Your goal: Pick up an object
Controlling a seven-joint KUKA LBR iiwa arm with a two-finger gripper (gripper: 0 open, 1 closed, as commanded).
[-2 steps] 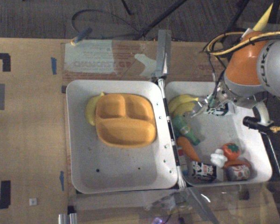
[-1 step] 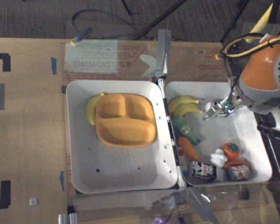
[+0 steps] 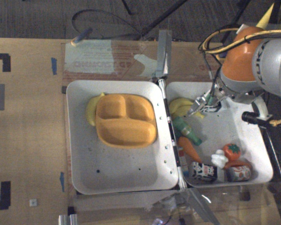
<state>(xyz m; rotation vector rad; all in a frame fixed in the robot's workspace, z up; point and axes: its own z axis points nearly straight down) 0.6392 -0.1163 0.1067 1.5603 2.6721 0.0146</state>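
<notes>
So my two-finger gripper [image 3: 200, 105] is down in the right-hand shallow white bin [image 3: 253, 146], over near its upper left corner, right beside the yellow plastic banana [image 3: 179, 106] lying against the divider. Honestly I can't tell whether I've got my tips spread or pinched together, it's all a blurry metallic clump from up here, and I can't tell if I'm actually touching the banana or just next to it. Nothing visibly sits between my tips.

Just below the banana there's a green plastic bottle-shaped thing [image 3: 186, 130] lying at a slant, and below that an orange plastic carrot [image 3: 190, 149] pointing toward the bottom of the bin. Along the bottom edge: a small black-and-white carton with a cow-spot print [image 3: 203, 171], a little white figure-ish piece [image 3: 219, 159] that's too small to make out, a red-orange plastic tomato with a green top [image 3: 232, 151], and a small can lying on its side [image 3: 238, 173]. Those last few are bunched close together in the lower right.

My grey arm with its orange band [image 3: 241, 60] comes in from the right above all this.

Over in the left-hand white bin [image 3: 84, 168] sits an orange divided plastic tray [image 3: 126, 120], three compartments, with a second yellow banana-shaped piece [image 3: 91, 110] peeking out from under its left edge.
</notes>
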